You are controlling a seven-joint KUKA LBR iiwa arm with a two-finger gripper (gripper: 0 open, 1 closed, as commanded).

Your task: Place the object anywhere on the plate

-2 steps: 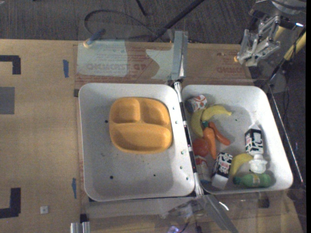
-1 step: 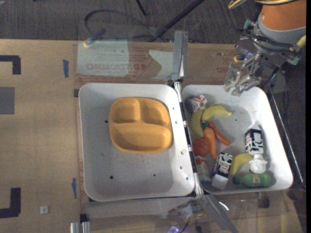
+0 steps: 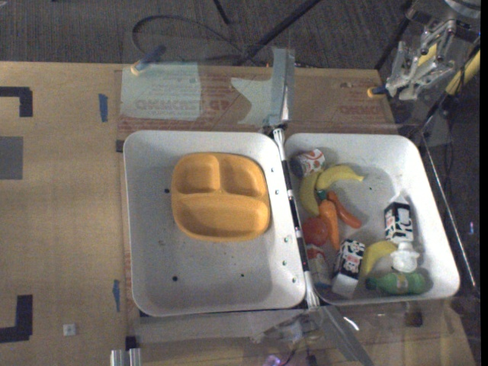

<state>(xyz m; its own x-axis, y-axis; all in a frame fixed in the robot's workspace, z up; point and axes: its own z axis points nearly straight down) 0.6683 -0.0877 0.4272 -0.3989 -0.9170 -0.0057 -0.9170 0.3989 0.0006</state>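
Beside the toy-filled right bin [image 3: 427,174], a smooth orange three-compartment plate [image 3: 220,196]; tool [image 3: 415,71] state unclear.

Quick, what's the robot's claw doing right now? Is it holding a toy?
End effector: up past the right bin's far corner, away from the toys; open or shut cannot be told.

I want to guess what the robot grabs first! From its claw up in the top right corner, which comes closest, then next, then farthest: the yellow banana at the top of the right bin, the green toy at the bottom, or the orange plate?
From the gripper:
1. Yellow banana, top of the right bin.
2. Green toy, bottom of the same bin.
3. Orange plate, in the left bin.
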